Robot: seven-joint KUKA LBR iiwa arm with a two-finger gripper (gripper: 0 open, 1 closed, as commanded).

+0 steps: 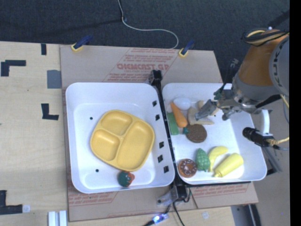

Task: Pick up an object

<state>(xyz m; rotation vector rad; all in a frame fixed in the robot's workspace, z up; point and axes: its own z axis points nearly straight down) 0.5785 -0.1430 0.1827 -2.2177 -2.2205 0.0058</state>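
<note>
My gripper (pixel 216 113) hangs over the upper middle of the right bin (pixel 249 149), open, with nothing between its fingers. Its left finger (pixel 206 110) is above a beige piece (pixel 196 118), just up from a brown cookie (pixel 196 133). To the left lie an orange carrot (pixel 178 114), a white egg-like piece (pixel 182 101) and a green piece (pixel 172 126). Near the front lie a donut (pixel 187 167), a green broccoli (pixel 202 159), a banana (pixel 217 152) and a yellow bottle (pixel 229 165).
The left bin (pixel 80 126) holds a yellow divided plate (pixel 122 139) and a small red and green toy (pixel 125 178) at its front. The grey arm (pixel 261 74) reaches in from the right above the right bin's far corner. A black divider (pixel 162 126) runs between the bins.
</note>
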